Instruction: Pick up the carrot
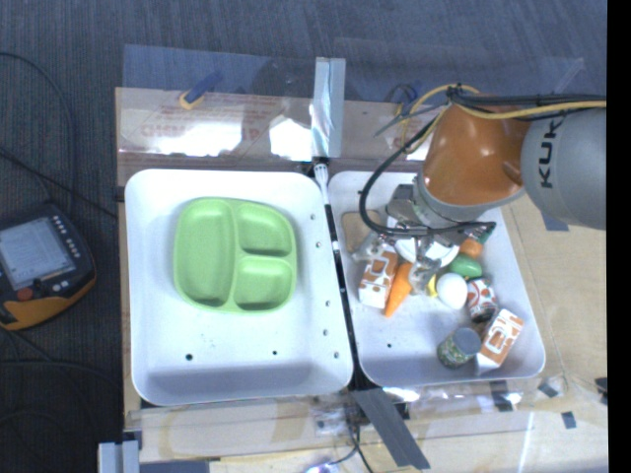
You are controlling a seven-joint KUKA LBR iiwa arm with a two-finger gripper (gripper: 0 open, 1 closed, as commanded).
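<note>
The carrot (396,290) is a small orange piece lying at a slant in the right bin (394,363), near its middle left. My gripper (415,258) hangs low just above the carrot's upper end, under the orange wrist band (473,161). The wrist hides the gripper's upper part. The carrot's lower end rests on the bin floor.
A white and orange carton (375,276) lies right beside the carrot on its left. A white ball (451,291), a can (481,300), a second carton (503,338) and a round grey lid (456,348) crowd the right side. The left bin (158,363) holds a green divided plate (235,254).
</note>
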